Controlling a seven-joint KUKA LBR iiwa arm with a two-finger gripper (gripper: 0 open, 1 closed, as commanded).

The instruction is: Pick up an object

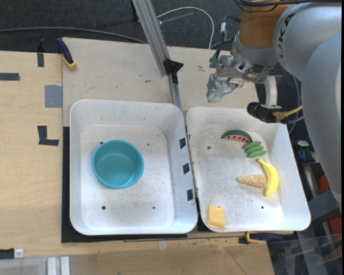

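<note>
Toys lay in the right bin: a watermelon slice, a green pea pod just below it, a yellow banana, a tan wedge touching the banana's left side, and a yellow block near the front edge. The left bin held a blue bowl. The gripper hung above the far edge of the right bin, well apart from the toys. It held nothing. I could not tell whether it was spread or pressed together.
</note>
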